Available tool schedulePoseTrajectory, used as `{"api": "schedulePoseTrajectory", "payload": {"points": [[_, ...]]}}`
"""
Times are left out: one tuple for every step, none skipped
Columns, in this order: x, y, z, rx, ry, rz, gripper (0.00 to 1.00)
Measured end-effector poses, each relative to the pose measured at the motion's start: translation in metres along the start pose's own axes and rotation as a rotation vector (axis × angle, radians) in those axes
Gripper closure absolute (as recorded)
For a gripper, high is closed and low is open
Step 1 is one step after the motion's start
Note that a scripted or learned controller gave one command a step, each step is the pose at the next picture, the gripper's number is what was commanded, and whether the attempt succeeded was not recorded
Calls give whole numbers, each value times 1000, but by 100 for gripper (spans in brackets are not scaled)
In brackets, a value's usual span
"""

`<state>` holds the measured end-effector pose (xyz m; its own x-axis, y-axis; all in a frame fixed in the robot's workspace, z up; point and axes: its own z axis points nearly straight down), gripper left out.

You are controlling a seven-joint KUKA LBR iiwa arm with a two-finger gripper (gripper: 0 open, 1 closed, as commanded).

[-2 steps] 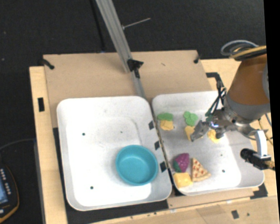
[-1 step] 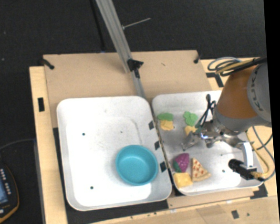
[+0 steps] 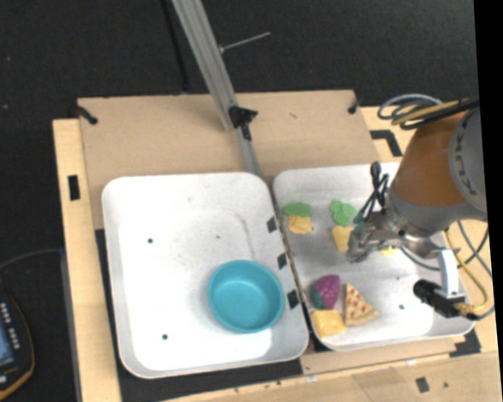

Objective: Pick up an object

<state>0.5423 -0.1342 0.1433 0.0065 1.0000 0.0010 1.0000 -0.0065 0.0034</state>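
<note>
Dark floor surrounds a pale wooden surface (image 3: 79,251), and over at the far left edge sits a handheld controller (image 3: 2,342) with its cable trailing off. On to the left bin (image 3: 131,204), where a blue bowl (image 3: 245,295) rests alone near the lower right corner, well apart from the action. Across the divider into the right bin (image 3: 319,182), and this is where the candidates lie: a green-topped yellow piece (image 3: 299,218) up by the divider, a purple piece (image 3: 327,290) just beside a pizza slice (image 3: 357,304), with a yellow block (image 3: 329,322) touching the purple one below. Further right, a green-and-yellow piece (image 3: 343,224) lies just beside the claw (image 3: 359,247), which is down low in the bin at that piece's lower right edge. From this angle I cannot tell whether the claw is spread or closed, and nothing is visibly caught in it. So my read: this is the reach-and-close step, with the green-and-yellow piece the likely target. The next move calls for a firm close squarely on that piece, then a straight lift, since a grip on the edge could let it slip. Behind, the grey arm (image 3: 435,179) with its orange band comes in from the right.
</note>
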Motion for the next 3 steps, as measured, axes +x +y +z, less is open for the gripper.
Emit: {"api": "schedulePoseTrajectory", "payload": {"points": [[6,2,-58,1,-2,-9,100],[0,3,-117,0,-3,-9,100],[0,5,-148,-2,-2,-11,100]]}}
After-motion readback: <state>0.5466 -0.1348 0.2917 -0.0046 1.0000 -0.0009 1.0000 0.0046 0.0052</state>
